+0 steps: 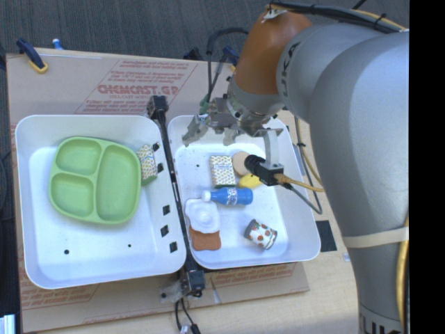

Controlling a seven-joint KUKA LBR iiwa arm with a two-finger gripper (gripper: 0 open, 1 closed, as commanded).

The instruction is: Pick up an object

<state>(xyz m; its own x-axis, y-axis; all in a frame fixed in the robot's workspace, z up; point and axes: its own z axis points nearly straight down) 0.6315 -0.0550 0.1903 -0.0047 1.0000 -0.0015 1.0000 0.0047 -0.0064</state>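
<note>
My arm point(327, 82) reaches in from the right, its grey bulk covering the far right side of the surface point(139, 85), with the orange band point(268, 47) sitting above the far end of the right bin point(302, 245). My tool point(236, 127) hangs over that bin's far edge, near its rim; I cannot tell from this angle what state it is in or whether it has anything in it.

The right bin holds the things I could pick. A blue bottle with a white cap point(229, 196) lies on its side near the middle. Just beyond it sits a small patterned packet point(222, 170), and beside that a round tan piece point(241, 163) and a yellow object point(249, 181), both partly covered by a black fitting point(263, 169) on my arm. Toward the near end lie a clear white cup point(203, 218) touching a brown flat piece point(206, 240), and well apart from them a small spotted cup point(261, 234) tipped on its side.

The left bin point(42, 263) carries a green divided plate point(95, 179), with a small patterned object point(147, 163) wedged between the plate and the bin wall. Both bins rest on cardboard with red print.
</note>
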